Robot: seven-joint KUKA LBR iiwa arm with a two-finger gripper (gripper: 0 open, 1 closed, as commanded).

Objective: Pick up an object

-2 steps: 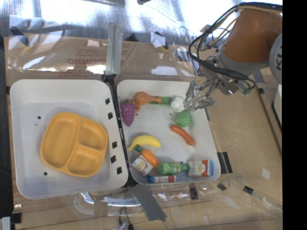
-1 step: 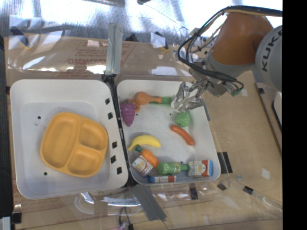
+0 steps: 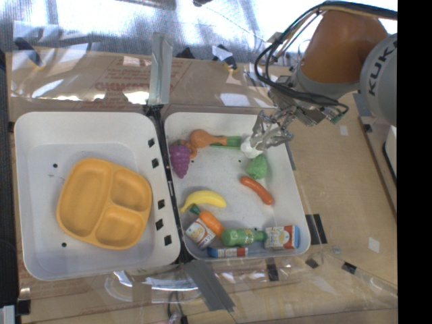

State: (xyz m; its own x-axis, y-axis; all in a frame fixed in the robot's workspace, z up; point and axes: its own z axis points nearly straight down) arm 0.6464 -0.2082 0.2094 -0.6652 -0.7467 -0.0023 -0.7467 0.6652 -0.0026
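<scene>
My gripper (image 3: 267, 139) hangs over the far right corner of the right bin (image 3: 295, 201). Right under its tip are a small white piece (image 3: 251, 148) and a green toy (image 3: 257, 167); whether either is touched I cannot tell. An orange carrot with a green stem (image 3: 204, 139) lies to the gripper's left, next to purple grapes (image 3: 179, 159). A red-orange sausage (image 3: 257, 190) lies below the green toy, and a yellow banana (image 3: 205, 199) sits mid-bin.
Along the right bin's near wall lie a small orange-capped bottle (image 3: 202, 227), a green bottle (image 3: 241, 236), a little carton (image 3: 281, 235) and a blue-red item (image 3: 226, 252). The left bin (image 3: 30, 140) holds a yellow divided plate (image 3: 103, 202). Black cables (image 3: 283, 39) loop above the wrist.
</scene>
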